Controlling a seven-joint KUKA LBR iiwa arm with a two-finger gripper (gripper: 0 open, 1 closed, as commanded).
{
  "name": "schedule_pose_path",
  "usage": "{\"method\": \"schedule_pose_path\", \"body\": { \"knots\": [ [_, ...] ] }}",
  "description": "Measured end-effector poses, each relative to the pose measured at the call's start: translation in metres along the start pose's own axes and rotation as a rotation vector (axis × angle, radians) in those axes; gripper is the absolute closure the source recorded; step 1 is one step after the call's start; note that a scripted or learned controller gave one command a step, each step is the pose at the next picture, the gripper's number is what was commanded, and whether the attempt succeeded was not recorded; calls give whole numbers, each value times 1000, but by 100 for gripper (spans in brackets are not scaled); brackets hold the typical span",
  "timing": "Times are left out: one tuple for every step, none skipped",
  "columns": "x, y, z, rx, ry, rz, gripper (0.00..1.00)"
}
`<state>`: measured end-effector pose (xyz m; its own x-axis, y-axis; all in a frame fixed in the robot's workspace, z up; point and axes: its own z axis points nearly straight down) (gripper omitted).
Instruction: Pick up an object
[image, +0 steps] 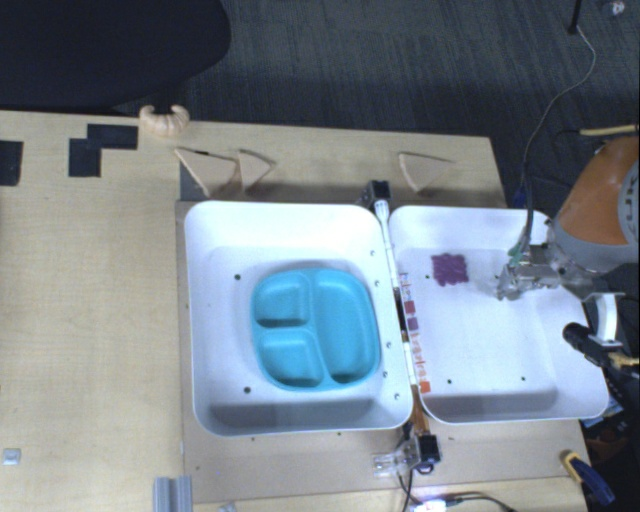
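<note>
Camera view shows our gripper (512, 283) low in the right bin (500, 385), beside the purple block (449, 268) near its far edge. Whether it has closed, we cannot tell. Nothing lifted yet; grasp remains.

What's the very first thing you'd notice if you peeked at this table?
The bright blue plastic tray with three compartments jumps out first; it lies in the middle of the left white bin. Next comes the small purple square object, lying flat near the back of the right white bin. The grey arm's metal gripper is over that same bin, just to the right of the purple piece and apart from it.
</note>
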<state>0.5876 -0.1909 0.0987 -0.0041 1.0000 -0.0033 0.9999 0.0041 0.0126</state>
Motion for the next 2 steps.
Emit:
{"method": "schedule_pose_path", "body": {
  "knots": [
    [4, 42, -32, 7, 2, -1, 100],
    [62, 63, -45, 8, 5, -3, 100]
  ]
}}
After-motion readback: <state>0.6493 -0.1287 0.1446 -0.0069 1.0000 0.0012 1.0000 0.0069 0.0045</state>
